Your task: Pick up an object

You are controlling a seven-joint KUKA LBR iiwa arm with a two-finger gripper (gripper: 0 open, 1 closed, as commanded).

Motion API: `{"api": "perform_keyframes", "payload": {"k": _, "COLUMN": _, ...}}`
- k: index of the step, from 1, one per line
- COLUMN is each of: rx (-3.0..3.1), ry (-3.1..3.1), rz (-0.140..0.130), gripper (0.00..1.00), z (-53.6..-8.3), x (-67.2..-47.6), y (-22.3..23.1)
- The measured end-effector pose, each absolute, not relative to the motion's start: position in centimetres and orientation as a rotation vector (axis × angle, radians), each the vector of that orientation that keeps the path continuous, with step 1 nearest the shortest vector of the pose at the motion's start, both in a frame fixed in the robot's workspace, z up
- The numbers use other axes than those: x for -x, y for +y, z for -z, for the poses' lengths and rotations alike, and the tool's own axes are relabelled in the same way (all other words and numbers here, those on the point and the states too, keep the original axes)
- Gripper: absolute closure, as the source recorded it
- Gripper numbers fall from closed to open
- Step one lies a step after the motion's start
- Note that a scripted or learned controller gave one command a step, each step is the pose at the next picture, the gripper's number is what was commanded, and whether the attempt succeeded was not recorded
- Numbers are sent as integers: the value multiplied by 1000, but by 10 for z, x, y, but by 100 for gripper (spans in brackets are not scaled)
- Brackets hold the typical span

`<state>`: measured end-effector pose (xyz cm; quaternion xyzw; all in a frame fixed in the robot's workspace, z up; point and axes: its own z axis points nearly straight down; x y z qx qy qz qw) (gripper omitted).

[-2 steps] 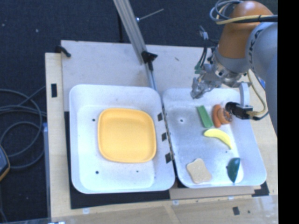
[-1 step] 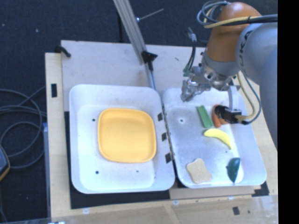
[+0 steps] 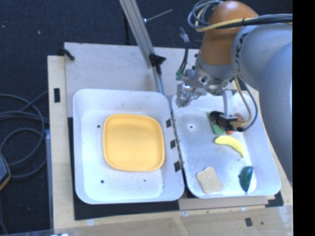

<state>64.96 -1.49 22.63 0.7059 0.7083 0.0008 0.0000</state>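
We judge nothing picked yet; the claw [image 3: 188, 96] (open or closed, we cannot tell) hovers; the banana [image 3: 229, 144] lies lower-right of it.

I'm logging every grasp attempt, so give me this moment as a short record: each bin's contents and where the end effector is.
left bin: yellow plate
right bin: banana, bread slice, teal object
end effector: above the right bin's far left corner, beside the divider
nearest items: banana and bread slice, both apart from it
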Motion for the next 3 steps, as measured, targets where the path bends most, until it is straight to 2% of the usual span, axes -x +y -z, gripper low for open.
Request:
{"api": "perform_keyframes", "payload": {"k": 1, "rx": -2218, "ry": 2226, "rz": -2, "gripper": 100, "z": -224, "x": -644, "y": 35}}
{"api": "perform_keyframes", "payload": {"k": 2, "rx": -2218, "ry": 2225, "rz": -3, "gripper": 100, "z": -234, "x": -630, "y": 75}}
{"api": "perform_keyframes", "payload": {"k": 3, "rx": -2222, "ry": 2222, "rz": -1, "gripper": 0, "z": -234, "x": -630, "y": 73}}
